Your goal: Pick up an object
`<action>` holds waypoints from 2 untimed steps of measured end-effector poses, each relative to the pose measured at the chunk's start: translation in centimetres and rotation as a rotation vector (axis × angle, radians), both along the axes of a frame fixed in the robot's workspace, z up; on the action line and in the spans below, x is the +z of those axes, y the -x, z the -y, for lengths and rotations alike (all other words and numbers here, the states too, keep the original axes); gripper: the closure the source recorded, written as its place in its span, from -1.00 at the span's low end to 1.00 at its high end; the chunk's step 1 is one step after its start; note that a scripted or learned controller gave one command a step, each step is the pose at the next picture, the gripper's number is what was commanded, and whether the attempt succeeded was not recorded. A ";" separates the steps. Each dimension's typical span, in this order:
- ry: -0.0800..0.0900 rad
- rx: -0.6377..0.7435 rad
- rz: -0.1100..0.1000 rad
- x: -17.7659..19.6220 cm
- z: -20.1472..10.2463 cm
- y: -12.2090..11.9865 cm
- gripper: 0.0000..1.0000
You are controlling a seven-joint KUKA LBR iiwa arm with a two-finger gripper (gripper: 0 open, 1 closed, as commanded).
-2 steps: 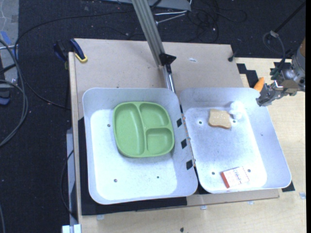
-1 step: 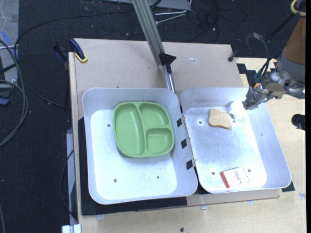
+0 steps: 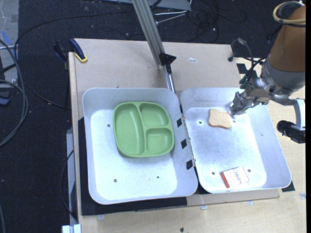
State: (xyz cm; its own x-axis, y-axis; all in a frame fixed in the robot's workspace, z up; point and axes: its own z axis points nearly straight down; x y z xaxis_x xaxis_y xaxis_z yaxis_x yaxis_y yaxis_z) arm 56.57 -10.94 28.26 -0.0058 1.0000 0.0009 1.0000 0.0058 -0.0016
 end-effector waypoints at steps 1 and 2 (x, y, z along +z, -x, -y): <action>-0.001 0.001 0.001 0.0 -5.1 1.6 1.00; -0.001 0.002 -0.001 -0.7 -11.3 2.9 1.00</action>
